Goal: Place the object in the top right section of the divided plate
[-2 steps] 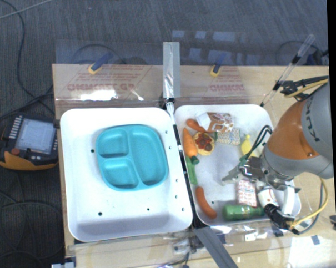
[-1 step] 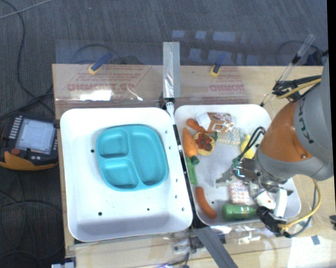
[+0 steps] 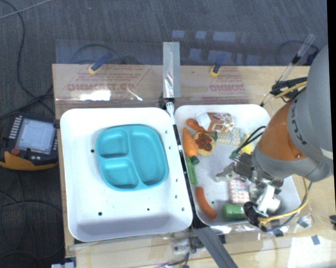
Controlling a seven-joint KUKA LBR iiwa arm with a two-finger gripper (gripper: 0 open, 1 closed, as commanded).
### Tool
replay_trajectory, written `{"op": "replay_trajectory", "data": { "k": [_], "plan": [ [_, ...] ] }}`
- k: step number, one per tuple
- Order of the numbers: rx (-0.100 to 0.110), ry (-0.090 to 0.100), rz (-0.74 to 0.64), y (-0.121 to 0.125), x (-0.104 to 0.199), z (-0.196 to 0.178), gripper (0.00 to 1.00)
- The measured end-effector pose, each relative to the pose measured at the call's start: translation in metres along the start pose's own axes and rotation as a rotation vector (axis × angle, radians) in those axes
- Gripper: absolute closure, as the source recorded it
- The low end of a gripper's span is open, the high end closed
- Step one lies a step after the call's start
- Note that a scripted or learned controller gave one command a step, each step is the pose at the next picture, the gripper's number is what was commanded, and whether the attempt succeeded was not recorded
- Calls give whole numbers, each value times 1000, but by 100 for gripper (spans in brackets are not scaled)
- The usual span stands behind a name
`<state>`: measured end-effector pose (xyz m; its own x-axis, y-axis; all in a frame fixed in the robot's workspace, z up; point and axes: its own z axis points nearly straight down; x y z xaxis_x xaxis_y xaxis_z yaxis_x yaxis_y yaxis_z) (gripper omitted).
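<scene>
Claw (image 3: 234,172) low in right bin (image 3: 211,166), just beside pink box (image 3: 237,191); open or closed, cannot tell.

The arm (image 3: 280,138) hides the right side of the right bin (image 3: 239,106) and part of a pink box (image 3: 237,191).

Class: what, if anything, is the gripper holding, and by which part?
Cannot be told: the gripper sits low in the right bin beside a pink-and-white packet, and the arm hides any hold.
</scene>
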<state>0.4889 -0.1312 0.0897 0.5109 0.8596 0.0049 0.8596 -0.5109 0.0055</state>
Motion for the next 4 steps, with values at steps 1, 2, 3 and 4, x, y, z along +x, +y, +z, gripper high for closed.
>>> {"op": "replay_trajectory", "data": {
  "k": [1,2,3,4],
  "plan": [
    [-3,0,-3,1,1,-9,100],
    [7,-12,355,-17,66,-92,100],
    [10,-18,353,-17,66,-100,100],
    [6,-12,416,69,-31,-193,100]
  ]
}}
